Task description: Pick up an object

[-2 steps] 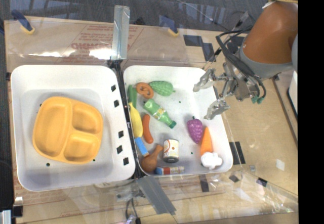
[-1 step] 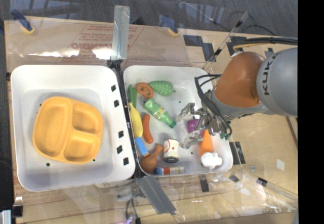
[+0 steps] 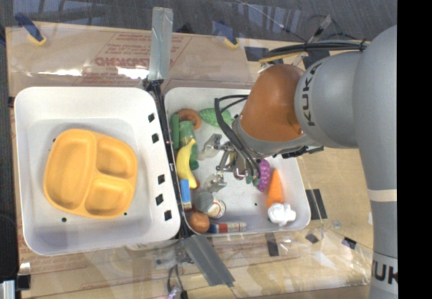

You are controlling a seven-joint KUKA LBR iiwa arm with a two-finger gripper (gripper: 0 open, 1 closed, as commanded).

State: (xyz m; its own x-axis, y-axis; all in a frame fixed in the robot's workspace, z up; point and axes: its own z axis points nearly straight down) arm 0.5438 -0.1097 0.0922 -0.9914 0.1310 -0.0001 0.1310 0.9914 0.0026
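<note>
Camera view: the gripper (image 3: 219, 164) is lowered into the right bin (image 3: 297, 213), finger state untellable, beside the banana (image 3: 185, 158) at nine o'clock. Approach is judged underway; closing on something comes next.

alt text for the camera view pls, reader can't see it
A grey arm with an orange band lowers its gripper into the right bin, among a banana, a carrot and other small items. The left bin holds a yellow divided tray.
</note>
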